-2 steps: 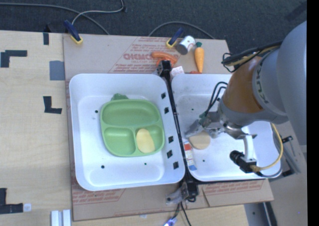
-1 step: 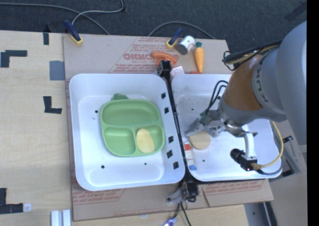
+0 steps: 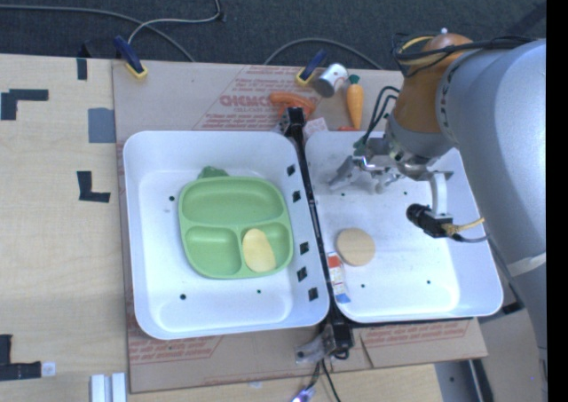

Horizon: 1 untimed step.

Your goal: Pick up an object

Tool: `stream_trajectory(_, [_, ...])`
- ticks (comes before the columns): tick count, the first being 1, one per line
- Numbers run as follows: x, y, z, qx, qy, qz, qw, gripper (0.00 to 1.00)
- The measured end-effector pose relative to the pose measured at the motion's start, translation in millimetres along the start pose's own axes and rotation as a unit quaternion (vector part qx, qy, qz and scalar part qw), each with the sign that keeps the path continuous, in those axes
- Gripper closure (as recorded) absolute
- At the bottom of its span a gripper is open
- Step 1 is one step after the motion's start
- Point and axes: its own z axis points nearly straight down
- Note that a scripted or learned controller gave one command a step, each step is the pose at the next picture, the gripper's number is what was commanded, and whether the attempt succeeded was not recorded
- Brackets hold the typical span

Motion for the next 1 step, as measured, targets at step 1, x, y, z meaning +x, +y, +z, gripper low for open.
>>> stream_trajectory(1, [11.4,-66.9,20.9,0.0,0.0,0.001,1.0,0.0])
